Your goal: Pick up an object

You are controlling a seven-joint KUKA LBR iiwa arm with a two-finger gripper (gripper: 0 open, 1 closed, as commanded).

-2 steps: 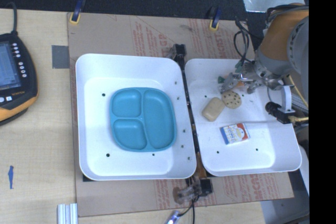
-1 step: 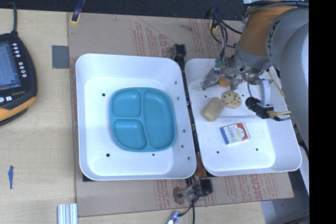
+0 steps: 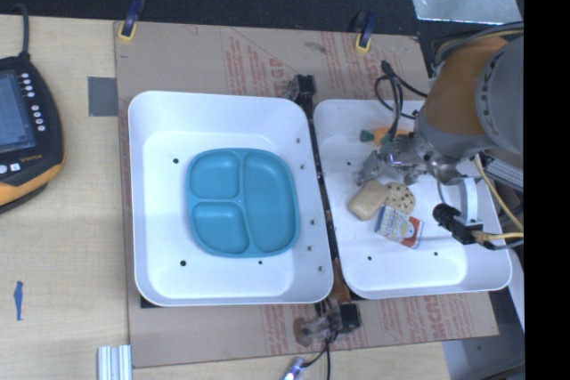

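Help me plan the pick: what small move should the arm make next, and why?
Probably a short descent: the gripper hangs just above the tan object and the small packet in the right bin, and nothing shows between its fingers.

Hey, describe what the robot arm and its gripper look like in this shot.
The arm is bulky and rounded, grey with a broad orange band above the wrist. Black cables loop beside it. The gripper is a small grey metal assembly at the arm's tip, above the right bin.
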